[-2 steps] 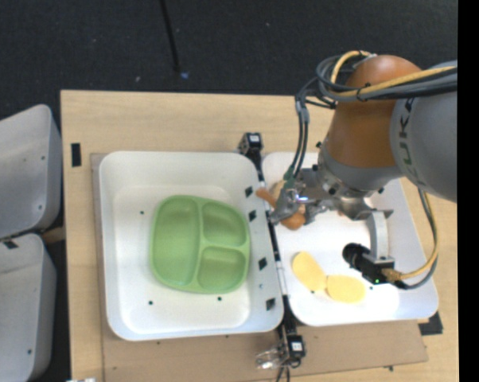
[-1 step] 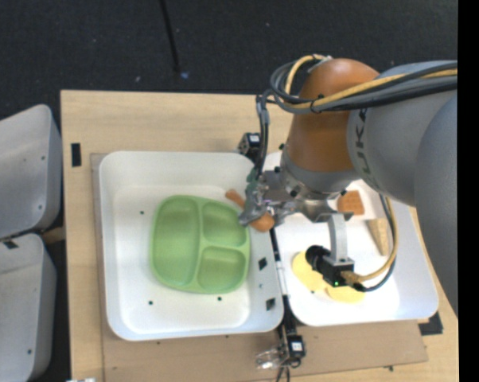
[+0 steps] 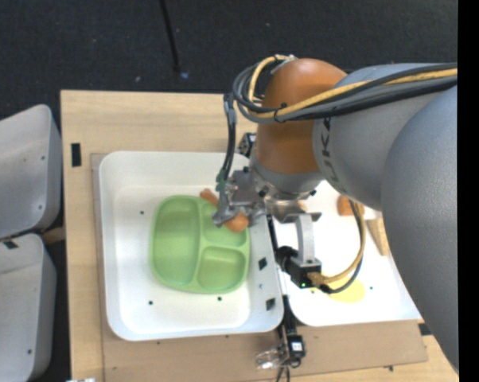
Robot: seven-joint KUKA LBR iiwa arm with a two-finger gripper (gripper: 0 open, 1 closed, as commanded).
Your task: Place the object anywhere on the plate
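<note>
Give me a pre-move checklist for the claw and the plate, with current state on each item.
1. Green plate lies flat in the left bin: ok.
2. Claw sits over the plate's upper right rim: ok.
3. Orange object at the claw, by the plate's rim: ok.
4. Object clamped in the claw: cannot tell, the wrist hides the contact.
5. Object resting on the plate: cannot tell.
6. Plate compartments free to receive it: ok.
</note>
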